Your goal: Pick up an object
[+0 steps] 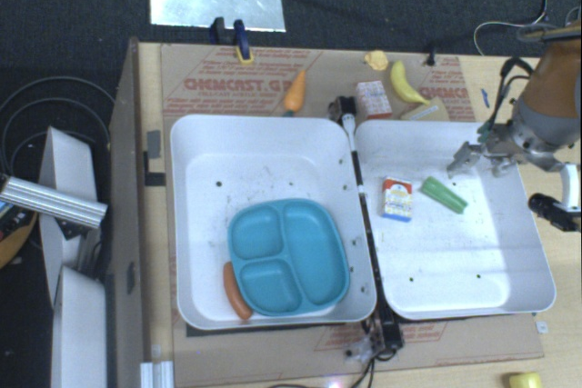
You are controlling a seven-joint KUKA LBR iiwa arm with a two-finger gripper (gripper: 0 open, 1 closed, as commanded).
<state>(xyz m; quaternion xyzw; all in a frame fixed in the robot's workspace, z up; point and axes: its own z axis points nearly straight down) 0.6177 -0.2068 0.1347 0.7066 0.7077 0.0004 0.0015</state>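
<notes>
Camera view, taken from the near edge of the bench (pixel 273 343) outward, with the right bin (pixel 509 295) as the landmark. Left of the right bin, touching it along the shared rim, sits the left bin (pixel 195 159). In the left bin's near half lies a blue tray (pixel 287 256) with 3 compartments, and an orange sausage-shaped piece (pixel 235 290) lies against the tray's near-left edge.

Inside the right bin, toward its left-centre, a small white and orange carton (pixel 397 198) lies flat. Just right of the carton, still in the right bin, a green block (pixel 444 194) lies at a slant, apart from the carton.

Above the right bin's far-right part hangs the gripper (pixel 466 159), its fingers pointing left and slightly down, just beyond the green block and not touching it. Whether those fingers are spread or closed I cannot tell; nothing shows between them. The arm (pixel 551 86) comes in over the right bin's right rim, its orange band rising toward the far right and the grey wrist bent leftward.

Beyond the right bin's far rim, on the cardboard, lie a yellow banana (pixel 405 84), a small pink and white box (pixel 373 98) and a pale yellow lump (pixel 376 60). Beyond the left bin's far rim lies an orange carrot (pixel 295 91).
</notes>
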